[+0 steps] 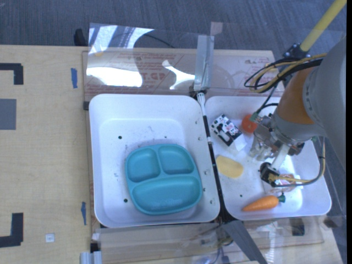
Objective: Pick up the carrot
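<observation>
In the bin on the view's right [313, 194], close to its front wall, the carrot [261, 203] lies on its side with the green end pointing right, apart from everything else. The arm [297, 100] hangs over the middle of that bin, behind the carrot. I cannot tell from here whether the jaws are open or closed.

To do this pick well, I would bring the wrist forward until it sits above the carrot's thick middle. I would then turn it so the jaws close across the narrow width rather than along the length. The front wall is near, so I would come straight down, not at a slant. The yellow piece [230, 166] and the black-and-white item [225, 128] lie well apart from the carrot and should not interfere.
</observation>
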